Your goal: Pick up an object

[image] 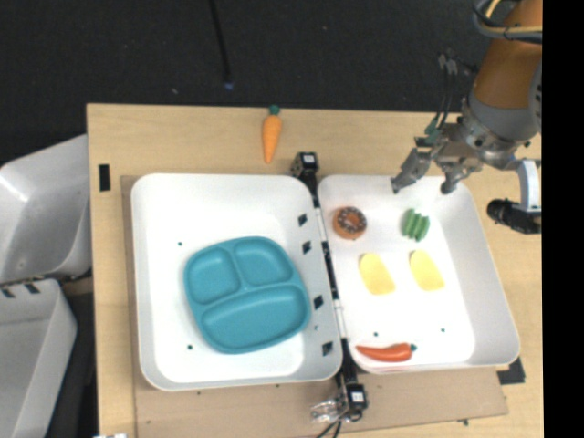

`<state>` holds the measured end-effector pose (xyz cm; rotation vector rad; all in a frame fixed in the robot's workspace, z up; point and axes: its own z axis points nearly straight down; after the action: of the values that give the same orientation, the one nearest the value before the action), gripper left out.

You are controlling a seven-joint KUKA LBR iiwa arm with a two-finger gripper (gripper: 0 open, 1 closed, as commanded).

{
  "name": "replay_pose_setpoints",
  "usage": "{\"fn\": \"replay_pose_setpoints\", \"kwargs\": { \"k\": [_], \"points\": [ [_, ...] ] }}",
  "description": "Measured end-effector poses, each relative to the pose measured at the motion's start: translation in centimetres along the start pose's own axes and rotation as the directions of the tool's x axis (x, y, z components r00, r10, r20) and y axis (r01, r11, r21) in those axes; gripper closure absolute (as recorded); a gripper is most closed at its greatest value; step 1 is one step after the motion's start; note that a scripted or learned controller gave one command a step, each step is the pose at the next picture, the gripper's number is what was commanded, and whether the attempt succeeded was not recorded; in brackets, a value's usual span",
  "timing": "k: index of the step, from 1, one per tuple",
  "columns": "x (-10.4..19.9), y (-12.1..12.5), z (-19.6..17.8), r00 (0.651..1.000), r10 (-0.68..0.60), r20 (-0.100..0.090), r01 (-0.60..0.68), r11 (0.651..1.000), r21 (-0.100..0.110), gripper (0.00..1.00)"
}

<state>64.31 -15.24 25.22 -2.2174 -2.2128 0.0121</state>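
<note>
Arm (507,71) reaching in from right, fingers (401,182) spread apart.

The arm (507,71) carries a broad orange band above a grey wrist, thin dark cables alongside, and two dark fingers (402,177).

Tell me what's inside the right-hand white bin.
In the right bin: a donut, a green piece, two yellow pieces and a red chili pepper. The gripper covers its far edge.
</note>
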Motion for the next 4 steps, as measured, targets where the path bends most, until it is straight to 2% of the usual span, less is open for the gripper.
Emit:
{"fn": "replay_pose_setpoints", "kwargs": {
  "k": [1,2,3,4],
  "points": [
    [0.0,0.2,-0.8,1.0,-0.002,0.001,0.002,1.0,-0.013,0.0],
    [-0.2,0.8,3.5,1.0,-0.002,0.003,0.002,1.0,-0.009,0.0],
    [-0.1,0.9,9.8,1.0,0.0,0.002,0.0,1.0,-0.007,0.0],
    [-0.3,1.2,14.4,1.0,0.002,0.001,-0.002,1.0,-0.017,0.0]
  ]
}}
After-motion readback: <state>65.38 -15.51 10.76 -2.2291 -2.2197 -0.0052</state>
